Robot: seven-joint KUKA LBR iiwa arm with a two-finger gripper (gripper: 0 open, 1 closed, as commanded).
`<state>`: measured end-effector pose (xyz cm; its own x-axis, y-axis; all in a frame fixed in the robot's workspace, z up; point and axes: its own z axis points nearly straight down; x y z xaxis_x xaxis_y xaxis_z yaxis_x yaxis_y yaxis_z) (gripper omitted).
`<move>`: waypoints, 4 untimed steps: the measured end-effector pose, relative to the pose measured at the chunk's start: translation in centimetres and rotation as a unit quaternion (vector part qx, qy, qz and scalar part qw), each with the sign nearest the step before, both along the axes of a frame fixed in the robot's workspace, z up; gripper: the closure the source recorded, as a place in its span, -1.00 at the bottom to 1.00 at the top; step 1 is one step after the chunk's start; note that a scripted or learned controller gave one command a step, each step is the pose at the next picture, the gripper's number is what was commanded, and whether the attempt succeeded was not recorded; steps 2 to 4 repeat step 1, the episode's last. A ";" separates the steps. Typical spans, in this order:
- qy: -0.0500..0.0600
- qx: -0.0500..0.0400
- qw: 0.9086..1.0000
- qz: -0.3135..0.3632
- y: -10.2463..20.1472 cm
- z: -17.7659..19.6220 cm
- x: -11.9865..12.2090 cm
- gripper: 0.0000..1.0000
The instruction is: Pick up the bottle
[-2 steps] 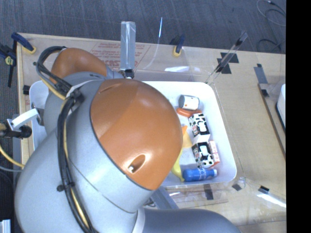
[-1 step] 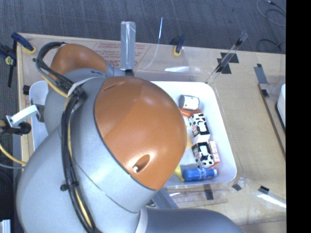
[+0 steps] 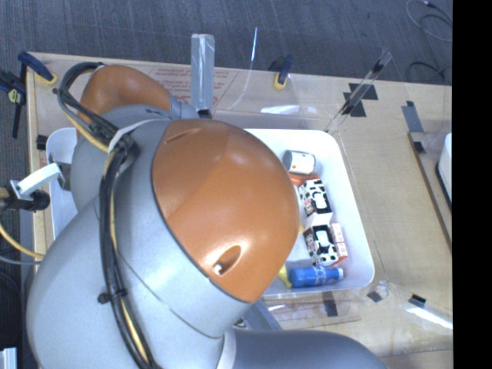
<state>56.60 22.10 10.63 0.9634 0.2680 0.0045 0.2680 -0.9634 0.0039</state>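
Observation:
A blue bottle [image 3: 316,275] with a yellow cap end lies on its side at the front of the right white bin [image 3: 350,206]. My arm's grey and orange body [image 3: 207,214] fills the middle and left of the camera view and hides most of the bench. The gripper is hidden behind the arm.
In the right bin, behind the bottle, lie two orange-and-white patterned packs [image 3: 324,241] [image 3: 311,197] and a small grey-and-white can [image 3: 299,161]. A clear plastic sheet stands along the bin's back edge. The left bin's rim [image 3: 58,141] peeks out at the left, beside yellow and black cables.

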 end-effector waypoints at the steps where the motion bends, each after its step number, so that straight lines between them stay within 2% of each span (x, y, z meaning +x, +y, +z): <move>1: 0.007 -0.001 0.999 -0.031 -0.2 14.5 5.2 1.00; 4: 0.007 -0.001 0.999 -0.031 -0.2 14.5 5.2 1.00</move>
